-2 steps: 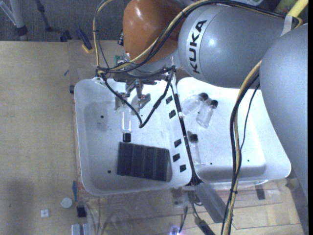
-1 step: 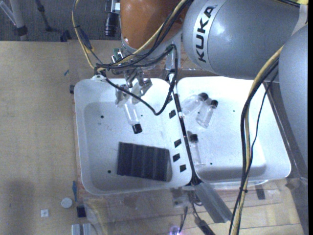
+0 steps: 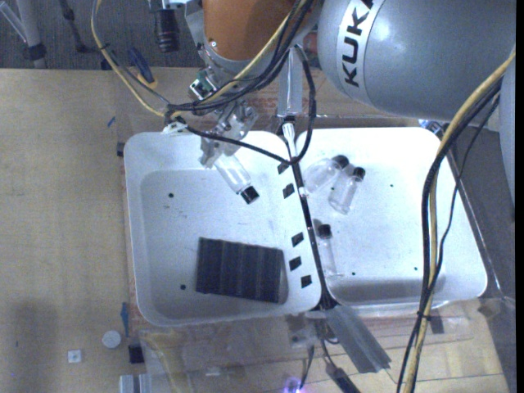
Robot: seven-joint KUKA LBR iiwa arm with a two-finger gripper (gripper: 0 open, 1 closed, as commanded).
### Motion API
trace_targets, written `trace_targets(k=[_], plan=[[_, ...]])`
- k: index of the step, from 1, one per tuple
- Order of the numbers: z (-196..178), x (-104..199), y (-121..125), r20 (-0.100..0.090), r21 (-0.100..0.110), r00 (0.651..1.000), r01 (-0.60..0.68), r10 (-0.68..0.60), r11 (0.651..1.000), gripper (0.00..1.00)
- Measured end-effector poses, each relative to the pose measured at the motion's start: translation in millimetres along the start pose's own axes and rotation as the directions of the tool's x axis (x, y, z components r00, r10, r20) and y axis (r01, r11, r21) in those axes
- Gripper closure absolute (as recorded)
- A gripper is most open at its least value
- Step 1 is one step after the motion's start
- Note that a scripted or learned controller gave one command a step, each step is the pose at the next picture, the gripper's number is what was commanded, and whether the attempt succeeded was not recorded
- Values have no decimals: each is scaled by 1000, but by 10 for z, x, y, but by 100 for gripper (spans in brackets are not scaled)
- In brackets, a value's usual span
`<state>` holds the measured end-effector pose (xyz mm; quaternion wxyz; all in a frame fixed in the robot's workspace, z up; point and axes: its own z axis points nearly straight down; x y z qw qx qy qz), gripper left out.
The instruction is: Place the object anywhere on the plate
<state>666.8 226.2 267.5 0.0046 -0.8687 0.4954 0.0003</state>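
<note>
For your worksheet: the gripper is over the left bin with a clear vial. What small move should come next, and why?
Probably carry it toward the dark ribbed plate. The gripper appears to hold a clear vial with a black cap, over the left bin at its far side, while the plate lies nearer the camera.

bench (image 3: 57, 178) — tan | on it: left bin (image 3: 135, 219), right bin (image 3: 458, 252) — side by side, touching

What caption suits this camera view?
Gripper holds a clear vial over the left bin, above the dark plate.
</note>
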Motion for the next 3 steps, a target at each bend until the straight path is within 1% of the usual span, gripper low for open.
trace_targets(k=[1,2,3], plan=[[63,124,79,1,-5,989,147,-147,989,100],[320,9,11,2,-6,942,337,-337,942,100],[155,303,307,3,-6,896,444,-444,896,100]])
